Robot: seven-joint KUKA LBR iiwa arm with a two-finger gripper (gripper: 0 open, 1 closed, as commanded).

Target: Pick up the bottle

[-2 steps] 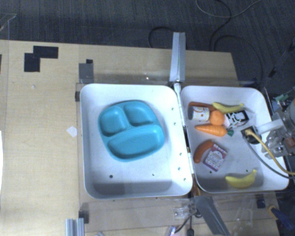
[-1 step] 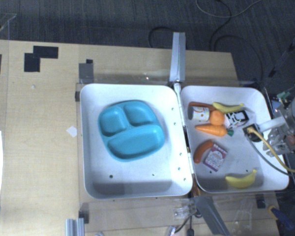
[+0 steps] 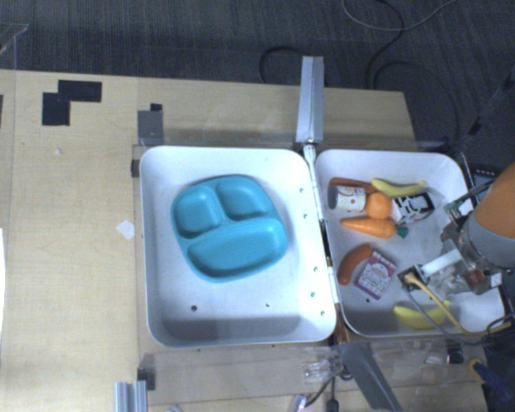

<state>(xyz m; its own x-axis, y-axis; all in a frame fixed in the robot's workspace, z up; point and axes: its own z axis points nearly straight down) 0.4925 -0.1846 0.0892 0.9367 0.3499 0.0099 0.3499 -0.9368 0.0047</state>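
A robotics lab
Two white bins (image 3: 240, 312) on a pale wooden bench (image 3: 60, 230), metal post (image 3: 311, 101), loose cables (image 3: 373, 7) on dark carpet (image 3: 154, 15), a robot arm (image 3: 508, 217)

1. Left bin (image 3: 240, 312): blue three-section plate (image 3: 230, 226) lies flat at centre.
2. Right bin (image 3: 386, 158): bottle (image 3: 348, 196) at 10 o'clock, lying down, white label showing.
3. Orange (image 3: 378, 206) touches the bottle at its 3 o'clock. Banana (image 3: 397, 185) near 12 o'clock of the bin. Carrot (image 3: 369, 227) just below the orange.
4. Sausage (image 3: 352, 263) at 8 o'clock, purple packet (image 3: 374, 278) against it at 3 o'clock.
5. Second banana (image 3: 416, 317) at 6 o'clock, near the wall.
6. Gripper (image 3: 468, 275) at 4 o'clock, well apart from the bottle.
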